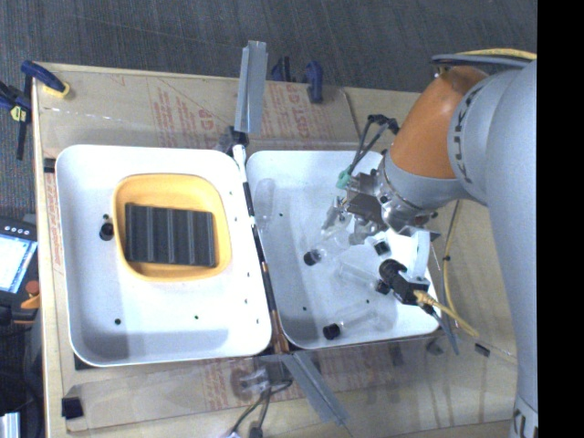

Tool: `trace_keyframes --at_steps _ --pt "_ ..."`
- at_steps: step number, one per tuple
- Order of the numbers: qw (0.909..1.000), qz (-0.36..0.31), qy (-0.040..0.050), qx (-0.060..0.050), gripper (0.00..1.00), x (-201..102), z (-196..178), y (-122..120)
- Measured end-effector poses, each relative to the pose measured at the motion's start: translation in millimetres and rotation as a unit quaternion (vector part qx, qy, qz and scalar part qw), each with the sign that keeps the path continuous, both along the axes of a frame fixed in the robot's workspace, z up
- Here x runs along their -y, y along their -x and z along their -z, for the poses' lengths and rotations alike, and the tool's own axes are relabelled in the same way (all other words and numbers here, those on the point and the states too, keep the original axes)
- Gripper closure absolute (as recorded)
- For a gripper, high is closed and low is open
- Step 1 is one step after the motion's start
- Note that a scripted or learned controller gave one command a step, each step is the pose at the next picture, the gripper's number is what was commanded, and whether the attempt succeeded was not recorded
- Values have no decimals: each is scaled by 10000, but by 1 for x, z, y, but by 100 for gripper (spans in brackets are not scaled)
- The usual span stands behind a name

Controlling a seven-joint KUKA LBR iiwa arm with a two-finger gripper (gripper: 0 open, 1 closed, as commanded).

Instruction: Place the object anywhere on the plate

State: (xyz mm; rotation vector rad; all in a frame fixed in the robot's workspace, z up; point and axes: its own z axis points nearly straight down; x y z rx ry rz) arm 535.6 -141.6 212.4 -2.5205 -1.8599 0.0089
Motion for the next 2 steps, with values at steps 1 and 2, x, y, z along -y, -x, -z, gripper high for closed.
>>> trace_keyframes --at_steps 1,2 --pt "9962 -867 13 41 100 -46 5 -24" --pt "9816 -1910 9 49 100 -138 0 -51"
